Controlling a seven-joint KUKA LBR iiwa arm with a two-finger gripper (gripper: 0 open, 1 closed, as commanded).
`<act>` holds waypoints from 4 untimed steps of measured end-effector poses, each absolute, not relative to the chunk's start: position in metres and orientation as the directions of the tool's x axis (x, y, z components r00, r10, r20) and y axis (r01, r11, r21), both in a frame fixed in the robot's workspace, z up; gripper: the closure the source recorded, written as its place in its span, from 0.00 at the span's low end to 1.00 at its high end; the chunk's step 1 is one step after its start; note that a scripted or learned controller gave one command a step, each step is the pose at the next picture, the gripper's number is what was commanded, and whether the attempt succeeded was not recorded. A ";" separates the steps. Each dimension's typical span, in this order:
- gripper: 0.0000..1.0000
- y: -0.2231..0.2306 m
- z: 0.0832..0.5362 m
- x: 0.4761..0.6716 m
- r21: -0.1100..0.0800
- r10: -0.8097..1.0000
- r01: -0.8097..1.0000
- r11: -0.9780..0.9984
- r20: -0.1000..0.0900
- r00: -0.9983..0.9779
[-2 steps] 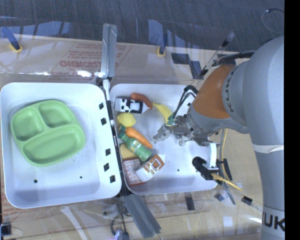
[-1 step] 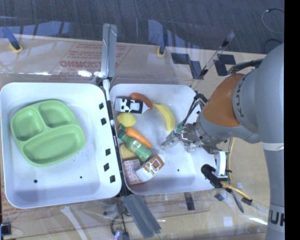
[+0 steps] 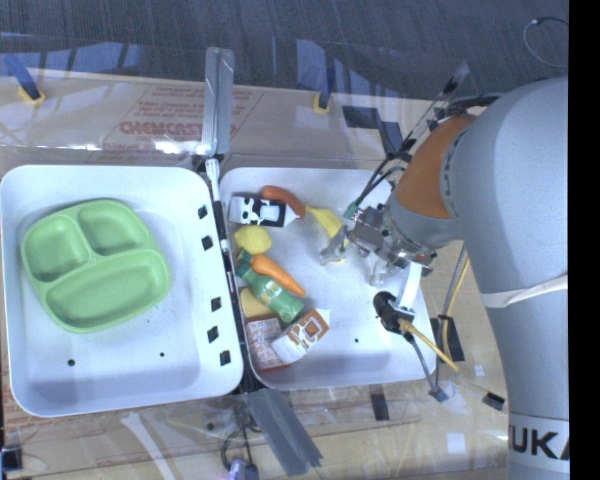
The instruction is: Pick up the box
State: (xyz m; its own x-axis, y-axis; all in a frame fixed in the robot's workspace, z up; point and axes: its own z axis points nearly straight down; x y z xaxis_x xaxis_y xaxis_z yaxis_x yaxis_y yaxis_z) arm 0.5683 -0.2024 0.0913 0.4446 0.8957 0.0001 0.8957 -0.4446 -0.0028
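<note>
Two boxes lie in the right bin. A small black-and-white box sits near the bin's back left corner. A brown and white carton lies flat near the front left. My gripper hangs over the middle of the right bin, right of the pile and just right of a yellow banana. Its fingers point down and stand open with nothing between them. The carton is well to the lower left of the gripper, apart from it.
An orange sausage, a lemon, a carrot and a green bottle crowd the right bin's left side. A green divided plate lies in the left bin. A black cable fitting hangs below the wrist.
</note>
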 end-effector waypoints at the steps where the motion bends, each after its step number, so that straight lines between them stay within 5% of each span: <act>1: 0.00 -0.130 0.091 0.503 -0.006 0.911 0.911 -0.411 0.000 0.411; 2: 1.00 -0.130 0.100 0.503 -0.008 0.913 0.913 -0.407 0.000 0.407; 3: 1.00 -0.189 0.094 0.479 0.006 0.947 0.947 -0.320 0.001 0.320; 4: 1.00 -0.204 0.092 0.476 -0.002 0.795 0.795 -0.606 0.000 0.606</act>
State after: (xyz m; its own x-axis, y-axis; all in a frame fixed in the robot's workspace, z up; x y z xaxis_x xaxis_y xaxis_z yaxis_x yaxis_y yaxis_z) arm 0.4762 -0.2039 0.0916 0.6064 0.7952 -0.0003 0.7952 -0.6063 -0.0021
